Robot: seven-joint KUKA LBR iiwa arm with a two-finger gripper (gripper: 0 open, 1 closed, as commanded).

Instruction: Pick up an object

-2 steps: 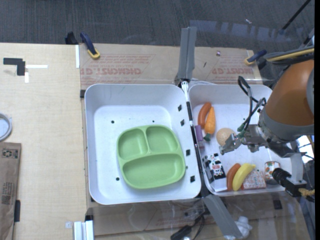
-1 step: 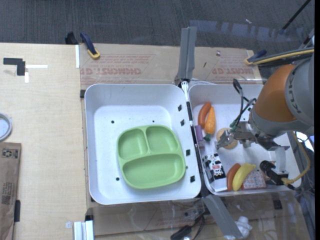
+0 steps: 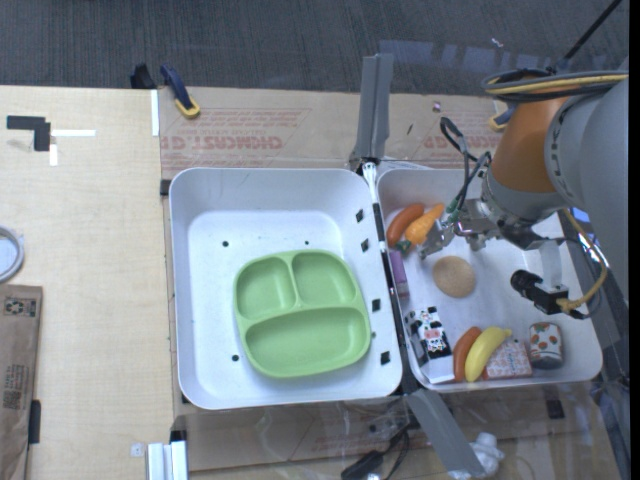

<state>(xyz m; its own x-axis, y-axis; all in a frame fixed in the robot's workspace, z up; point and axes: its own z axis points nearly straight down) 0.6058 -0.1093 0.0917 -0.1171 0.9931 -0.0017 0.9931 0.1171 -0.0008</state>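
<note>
Resting on a pale wooden bench (image 3: 80, 198) over grey carpet (image 3: 300, 18), the tool's (image 3: 447, 230) grip state unclear.

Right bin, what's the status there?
Tool low at bin's back, over orange carrots. Nothing visibly held. Tan ball, banana lie nearby.

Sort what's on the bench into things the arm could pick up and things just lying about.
Pickable, in the right bin:
carrot, orange piece, tan ball, cow toy, banana, spotted cup.

Lying about:
green tray, yellow clamp, tape roll.
</note>
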